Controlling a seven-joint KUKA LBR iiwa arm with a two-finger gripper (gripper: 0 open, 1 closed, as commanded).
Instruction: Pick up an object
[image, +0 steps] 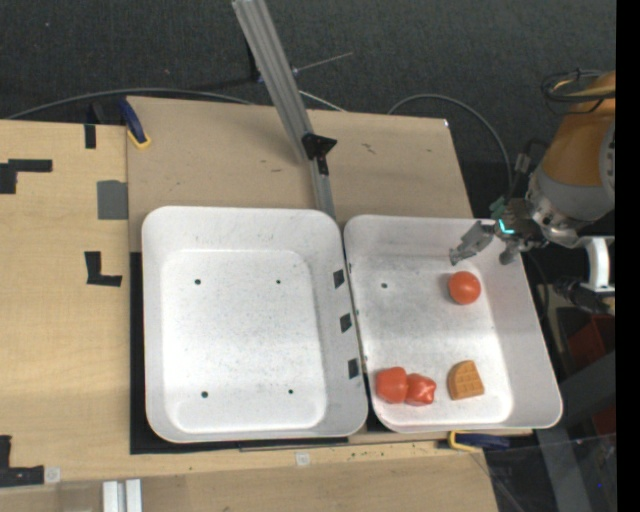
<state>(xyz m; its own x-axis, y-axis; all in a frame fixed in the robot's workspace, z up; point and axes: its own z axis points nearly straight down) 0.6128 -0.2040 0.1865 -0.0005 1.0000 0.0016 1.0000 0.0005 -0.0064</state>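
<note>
A round red-orange object like a tomato (463, 288) lies in the right bin (420, 250), toward its far right. Two red pieces (404, 386) sit together at the bin's near edge, and a tan waffle-like piece (465, 380) lies just right of them. My gripper (487, 243) hangs over the right bin's far right corner, up and to the right of the tomato, apart from it. Its two grey fingers are spread, and nothing is between them.
The left bin (240, 320) lies beside the right one, joined by black clips. A grey metal bar (285, 90) slants down from the top to the gap between the bins. The arm's orange band (580, 150) is at the right edge.
</note>
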